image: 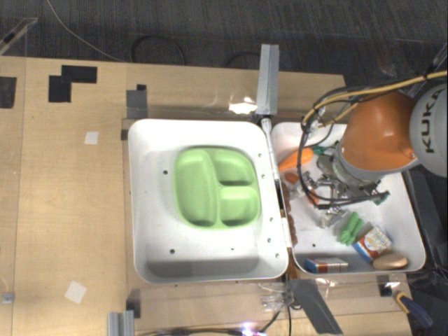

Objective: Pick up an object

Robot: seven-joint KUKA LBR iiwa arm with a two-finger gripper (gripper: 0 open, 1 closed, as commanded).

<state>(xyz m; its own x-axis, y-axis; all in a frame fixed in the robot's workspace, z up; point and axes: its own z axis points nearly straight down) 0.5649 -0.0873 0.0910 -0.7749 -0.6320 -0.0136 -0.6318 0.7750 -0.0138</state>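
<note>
The claw [334, 203] is hanging low inside the right bin [413, 236]; whether it is gripping anything cannot be told. Candidate objects are lying around it: an orange piece [292, 161] beyond, a green block [350, 228] just nearer, a marker [327, 264] along the bin's front wall. The green divided tray [215, 186] is filling the left bin [150, 187].

A single fixed camera looks down from above the tabletop [63, 208] at a slight slant, far enough back to take in both white bins: the left bin [150, 208] near centre frame, the right bin [413, 222] toward the right edge. Dark carpet [175, 12] fills the top strip, and the arm [381, 135] enters from the right.
</note>
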